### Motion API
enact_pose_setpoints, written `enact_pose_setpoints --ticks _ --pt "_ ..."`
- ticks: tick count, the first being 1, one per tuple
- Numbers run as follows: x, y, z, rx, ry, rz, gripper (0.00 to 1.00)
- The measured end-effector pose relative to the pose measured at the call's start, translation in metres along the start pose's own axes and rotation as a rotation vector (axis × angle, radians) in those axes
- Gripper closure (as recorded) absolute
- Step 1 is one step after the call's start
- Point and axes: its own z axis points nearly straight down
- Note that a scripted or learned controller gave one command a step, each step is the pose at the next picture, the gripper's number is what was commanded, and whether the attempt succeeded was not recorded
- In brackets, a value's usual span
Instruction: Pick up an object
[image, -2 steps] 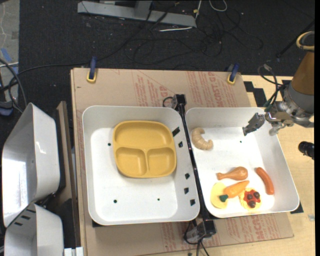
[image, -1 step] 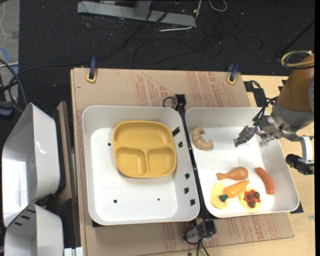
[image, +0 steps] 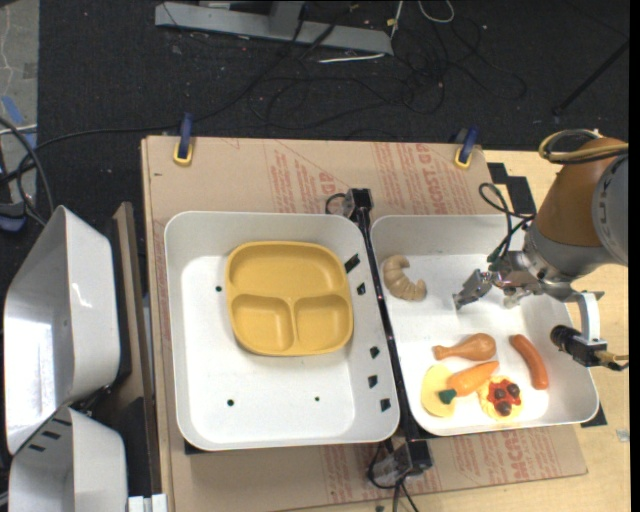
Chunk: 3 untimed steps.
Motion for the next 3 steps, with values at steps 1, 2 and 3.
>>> enact_pose_setpoints --ticks 1,2,3 --pt "0.000 0.001 -0.014 -0.005 -0.002 -0.001 1.00" --pt "0.001 0.004 -0.056 -0.008 -0.002 -0.003 1.00" --pt "0.001 -0.004 -0.105 -0.009 -0.003 -0.002 1.00"
